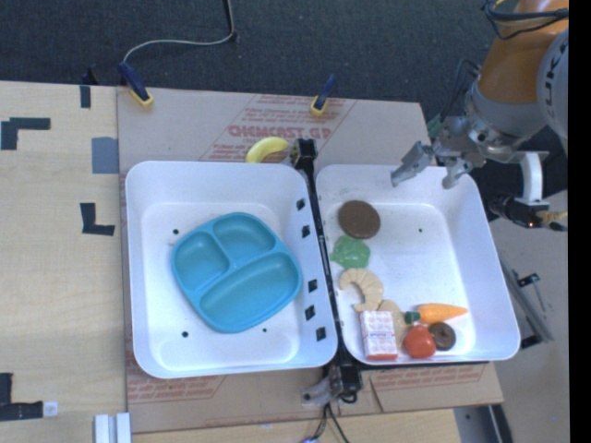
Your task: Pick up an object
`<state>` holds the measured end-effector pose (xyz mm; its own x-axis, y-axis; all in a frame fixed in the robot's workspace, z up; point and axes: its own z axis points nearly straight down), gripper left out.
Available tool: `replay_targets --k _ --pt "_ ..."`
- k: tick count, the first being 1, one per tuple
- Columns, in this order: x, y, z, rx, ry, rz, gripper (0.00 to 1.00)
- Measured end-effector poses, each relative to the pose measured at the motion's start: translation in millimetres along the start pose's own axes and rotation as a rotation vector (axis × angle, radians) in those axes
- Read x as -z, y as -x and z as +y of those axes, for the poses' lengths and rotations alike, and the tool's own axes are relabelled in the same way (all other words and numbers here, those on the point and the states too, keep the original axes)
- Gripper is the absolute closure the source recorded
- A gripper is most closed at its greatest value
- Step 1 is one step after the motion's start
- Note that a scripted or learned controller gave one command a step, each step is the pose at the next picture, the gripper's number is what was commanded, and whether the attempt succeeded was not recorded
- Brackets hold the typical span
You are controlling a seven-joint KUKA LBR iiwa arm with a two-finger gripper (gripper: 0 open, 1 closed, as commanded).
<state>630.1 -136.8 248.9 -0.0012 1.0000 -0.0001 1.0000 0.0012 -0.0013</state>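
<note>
Tool [428,171] spread wide with nothing between its fingers, above the right bin's [480,247] far rim, brown disc [358,219] near, carrot [441,312] well apart.

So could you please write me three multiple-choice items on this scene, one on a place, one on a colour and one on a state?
1. Where does the tray lie?
A. in the left bin
B. in the right bin
C. on the cardboard outside both bins

2. What colour is the carrot?
A. blue
B. orange
C. white

3. How does the gripper stand?
A. shut on the cookie
B. pressed onto the tomato
C. open, holding nothing, at the right bin's far rim

Key: 1 A, the tray sits inside the left bin. 2 B, the carrot is orange with a green end. 3 C, its fingers are spread above the right bin, well apart from the cookie and tomato.
</note>
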Motion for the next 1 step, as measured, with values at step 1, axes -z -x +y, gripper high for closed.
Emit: replay_targets --k 1 --pt "-113.4 -35.1 37.3 0.0 -0.003 0.001 0.0"
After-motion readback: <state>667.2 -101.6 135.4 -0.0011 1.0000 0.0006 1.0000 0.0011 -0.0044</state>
